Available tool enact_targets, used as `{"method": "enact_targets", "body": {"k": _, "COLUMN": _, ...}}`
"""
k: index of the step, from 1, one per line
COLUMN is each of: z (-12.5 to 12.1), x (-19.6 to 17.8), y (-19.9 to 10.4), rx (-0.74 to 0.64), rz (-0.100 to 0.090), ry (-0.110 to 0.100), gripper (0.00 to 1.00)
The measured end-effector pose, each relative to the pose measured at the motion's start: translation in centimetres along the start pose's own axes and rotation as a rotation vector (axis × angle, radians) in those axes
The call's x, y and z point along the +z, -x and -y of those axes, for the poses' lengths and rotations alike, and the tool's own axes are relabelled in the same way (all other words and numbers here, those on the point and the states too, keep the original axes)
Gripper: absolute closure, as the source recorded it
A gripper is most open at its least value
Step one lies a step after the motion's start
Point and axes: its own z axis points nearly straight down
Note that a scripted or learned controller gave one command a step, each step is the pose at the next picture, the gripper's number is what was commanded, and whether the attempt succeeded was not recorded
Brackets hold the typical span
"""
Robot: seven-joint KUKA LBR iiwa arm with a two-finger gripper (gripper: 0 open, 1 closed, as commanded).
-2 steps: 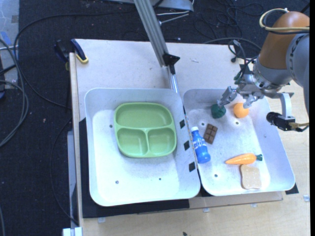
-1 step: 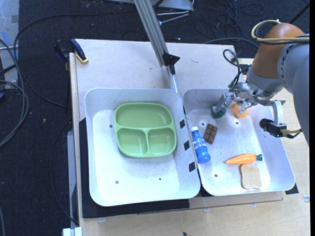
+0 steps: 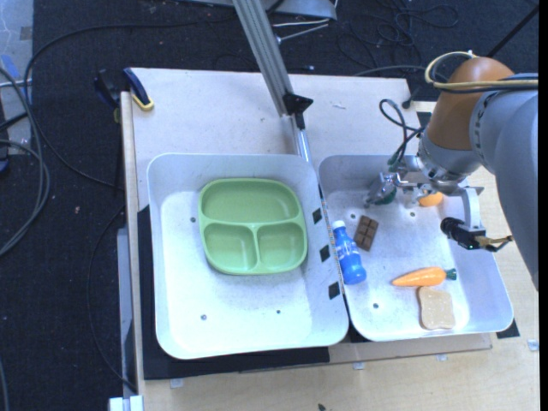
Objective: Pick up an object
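While my hand (image 3: 409,187) hangs low at the upper part of the right bin (image 3: 488,315), I cannot tell its opening or any hold. Nearest lies the chocolate bar (image 3: 367,232), below-left, long axis nearly vertical in frame.

Matt green plastic tray (image 3: 253,226) — smooth

In the right bin, a blue plastic bottle with a white cap (image 3: 348,253) lay on its side by the left wall. A small brown chocolate-like block (image 3: 367,232) lay just beside it. An orange toy carrot (image 3: 420,276) rested above a tan bread slice (image 3: 437,308).
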Motion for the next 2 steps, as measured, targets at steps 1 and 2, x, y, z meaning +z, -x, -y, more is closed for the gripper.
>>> {"method": "enact_targets", "body": {"k": 1, "z": -0.1, "x": -1.3, "y": 0.0, "rx": -0.001, "rz": 0.001, "ry": 0.004, "gripper": 1.00}}
{"method": "enact_targets", "body": {"k": 2, "z": 0.0, "x": -5.6, "y": -0.1, "rx": 0.001, "rz": 0.000, "ry": 0.007, "gripper": 1.00}}
